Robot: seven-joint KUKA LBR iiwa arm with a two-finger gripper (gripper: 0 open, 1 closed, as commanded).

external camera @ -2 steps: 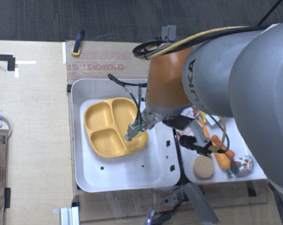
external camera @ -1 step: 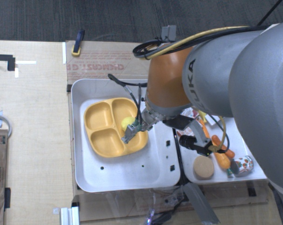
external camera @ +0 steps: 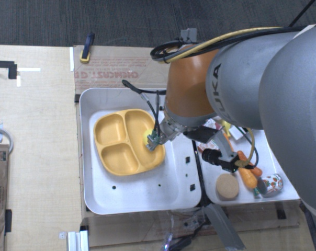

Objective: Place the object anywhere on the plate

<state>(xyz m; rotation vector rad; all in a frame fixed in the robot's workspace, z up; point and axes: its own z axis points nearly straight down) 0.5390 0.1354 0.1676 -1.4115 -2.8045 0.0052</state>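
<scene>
A: Wooden bench (external camera: 32,140), two white bins; the left bin (external camera: 132,197) holds the yellow plate (external camera: 119,140).

B: And the arm (external camera: 241,72)?

A: Reaching in, gripper (external camera: 154,140) over the plate's right rim. Something small and greenish, the object (external camera: 150,139), sits at its tip; whether the jaws pinch it or stand apart, I cannot tell.

B: Then I'd release further inside a compartment, low, not on the rim.

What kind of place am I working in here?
Most likely a robotics lab test bench: two white bins on a taped-up bench, toy food like a carrot, and a yellow divided plate.
</scene>
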